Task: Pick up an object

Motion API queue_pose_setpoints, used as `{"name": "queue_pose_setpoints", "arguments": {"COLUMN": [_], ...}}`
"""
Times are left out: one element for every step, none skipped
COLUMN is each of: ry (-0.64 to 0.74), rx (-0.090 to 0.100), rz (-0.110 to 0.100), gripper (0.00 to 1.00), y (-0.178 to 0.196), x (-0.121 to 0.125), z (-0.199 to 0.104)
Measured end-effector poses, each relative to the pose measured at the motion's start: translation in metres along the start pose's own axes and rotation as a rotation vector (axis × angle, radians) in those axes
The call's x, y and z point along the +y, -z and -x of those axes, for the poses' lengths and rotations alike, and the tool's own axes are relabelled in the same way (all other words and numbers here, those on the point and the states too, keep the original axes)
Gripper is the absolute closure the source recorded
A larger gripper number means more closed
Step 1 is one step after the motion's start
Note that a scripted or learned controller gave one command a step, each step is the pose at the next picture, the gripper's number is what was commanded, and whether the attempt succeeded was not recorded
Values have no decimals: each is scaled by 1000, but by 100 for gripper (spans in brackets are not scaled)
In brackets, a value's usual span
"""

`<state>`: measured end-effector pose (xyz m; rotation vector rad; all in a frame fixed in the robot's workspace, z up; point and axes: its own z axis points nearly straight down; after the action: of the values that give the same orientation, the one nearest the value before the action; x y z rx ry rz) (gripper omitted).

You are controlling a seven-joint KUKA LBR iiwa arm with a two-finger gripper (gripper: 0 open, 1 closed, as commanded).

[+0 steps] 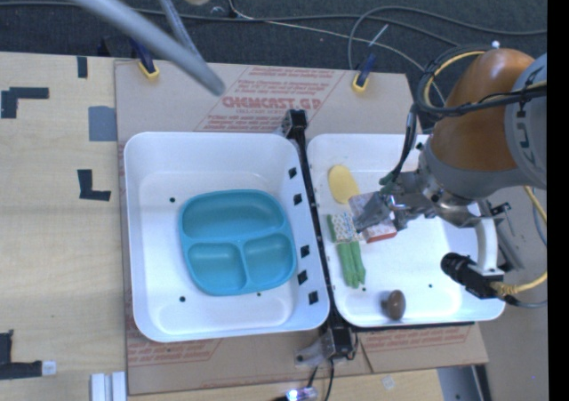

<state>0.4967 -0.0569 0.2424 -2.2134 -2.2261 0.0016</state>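
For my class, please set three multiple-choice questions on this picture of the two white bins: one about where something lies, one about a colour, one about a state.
1. Where does the divided tray lie?
A. left bin
B. right bin
C. on the bench

2. What colour is the long object in the right bin?
A. red
B. green
C. blue

3. How does the brown lump lie?
A. between the fingers
B. on the tray
C. loose on the bin floor

Answers: 1 A, the tray sits in the left bin. 2 B, it is plainly green. 3 C, it lies apart from the gripper.
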Motion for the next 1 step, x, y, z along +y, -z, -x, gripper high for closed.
{"name": "queue_pose_setpoints", "arguments": {"ry": [1], "rx": [0], "rz": [-1], "gripper": [100], "y": [-15], "x": [-1], "z": [-55]}}
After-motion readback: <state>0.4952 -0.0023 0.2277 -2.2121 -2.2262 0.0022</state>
